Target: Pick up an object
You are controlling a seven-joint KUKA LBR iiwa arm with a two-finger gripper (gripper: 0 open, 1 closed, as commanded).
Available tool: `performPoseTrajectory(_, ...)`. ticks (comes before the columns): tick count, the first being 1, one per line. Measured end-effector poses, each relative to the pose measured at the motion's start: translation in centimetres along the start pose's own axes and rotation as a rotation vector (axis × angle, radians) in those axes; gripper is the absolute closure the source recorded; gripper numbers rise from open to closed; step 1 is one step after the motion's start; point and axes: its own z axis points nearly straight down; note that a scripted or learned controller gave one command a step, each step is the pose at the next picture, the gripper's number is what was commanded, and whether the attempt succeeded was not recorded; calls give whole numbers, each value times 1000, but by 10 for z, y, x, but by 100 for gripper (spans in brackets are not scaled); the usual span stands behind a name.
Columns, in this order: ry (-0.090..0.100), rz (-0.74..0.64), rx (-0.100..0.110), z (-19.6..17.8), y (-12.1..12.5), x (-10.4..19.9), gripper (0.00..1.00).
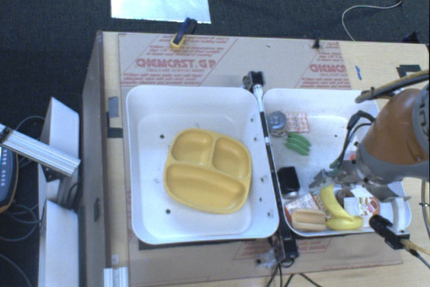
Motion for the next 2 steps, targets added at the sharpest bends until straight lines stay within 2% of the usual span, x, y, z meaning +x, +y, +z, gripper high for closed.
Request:
performPoseTrajectory(1, 1, -2, -6, -11, 2, 1, 100)
performPoseTrajectory(2, 1, -4, -3, -101, 24, 72, 100)
